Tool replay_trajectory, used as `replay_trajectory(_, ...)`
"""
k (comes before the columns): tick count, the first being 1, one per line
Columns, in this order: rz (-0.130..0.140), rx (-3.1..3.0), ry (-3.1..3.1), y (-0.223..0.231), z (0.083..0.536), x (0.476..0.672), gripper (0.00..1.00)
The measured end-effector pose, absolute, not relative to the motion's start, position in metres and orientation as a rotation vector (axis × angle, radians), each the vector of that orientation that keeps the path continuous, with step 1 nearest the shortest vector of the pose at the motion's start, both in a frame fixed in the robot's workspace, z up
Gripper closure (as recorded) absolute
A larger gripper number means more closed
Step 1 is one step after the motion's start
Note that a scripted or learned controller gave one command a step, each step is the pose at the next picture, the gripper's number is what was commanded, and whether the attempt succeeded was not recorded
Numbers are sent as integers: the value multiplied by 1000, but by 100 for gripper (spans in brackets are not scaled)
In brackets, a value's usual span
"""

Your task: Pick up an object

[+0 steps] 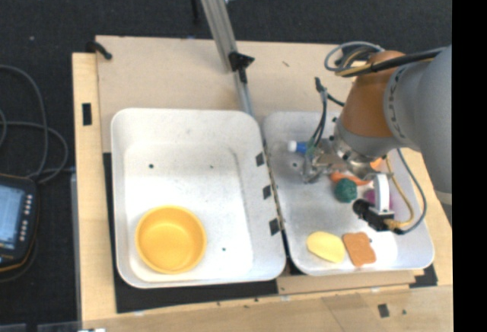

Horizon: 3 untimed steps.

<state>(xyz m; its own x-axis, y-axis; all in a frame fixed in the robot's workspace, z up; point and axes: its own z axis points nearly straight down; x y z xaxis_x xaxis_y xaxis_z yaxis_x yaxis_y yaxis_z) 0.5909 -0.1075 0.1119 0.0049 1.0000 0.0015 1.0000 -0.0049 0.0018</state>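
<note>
Arm [380,106] hung low over the right bin [297,132]; gripper [319,163] near the bin's upper middle; whether the fingers were spread could not be told. Green ball [346,190] lay just beside; yellow piece [326,247] and orange block [359,249] nearer the front rim. Best to centre over one object, clear of neighbours, before closing.

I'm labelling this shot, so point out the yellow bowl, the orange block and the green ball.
yellow bowl [170,238], camera view, centre of its inside.
orange block [359,248], camera view, middle of its top face.
green ball [346,190], camera view, its visible top.
</note>
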Motion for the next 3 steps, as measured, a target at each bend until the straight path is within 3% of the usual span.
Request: replay_trajectory(3, 7, 2213, 2221, -93, 274, 594, 100)
